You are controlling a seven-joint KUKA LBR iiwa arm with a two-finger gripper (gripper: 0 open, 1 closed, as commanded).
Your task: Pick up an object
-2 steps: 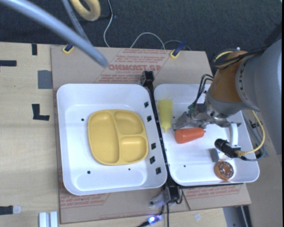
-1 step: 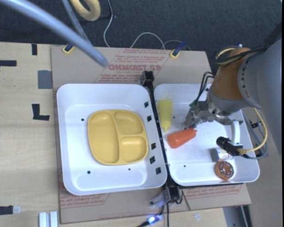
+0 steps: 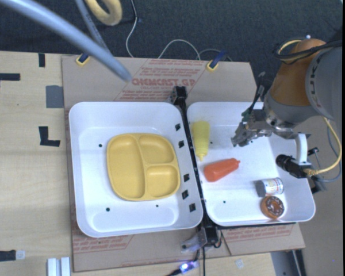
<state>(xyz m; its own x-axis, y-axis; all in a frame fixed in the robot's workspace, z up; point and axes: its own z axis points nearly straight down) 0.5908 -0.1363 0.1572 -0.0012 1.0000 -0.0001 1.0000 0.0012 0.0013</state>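
In the right bin (image 3: 287,211) lie a yellow corn-like piece (image 3: 201,138) against the left wall, an orange carrot-shaped toy (image 3: 221,169) in the middle, a small silver can (image 3: 269,186) and a brown round donut-like piece (image 3: 273,207) near the front right. My gripper (image 3: 241,138) hangs over the bin's upper middle, above and to the right of the orange toy and right of the yellow piece. Nothing shows between its fingers.
The left bin (image 3: 86,154) holds a yellow divided plate (image 3: 142,167). A black clip divider (image 3: 187,154) runs between the bins. The grey arm with its orange band (image 3: 293,79) comes in from the right. Cardboard lies under both bins.
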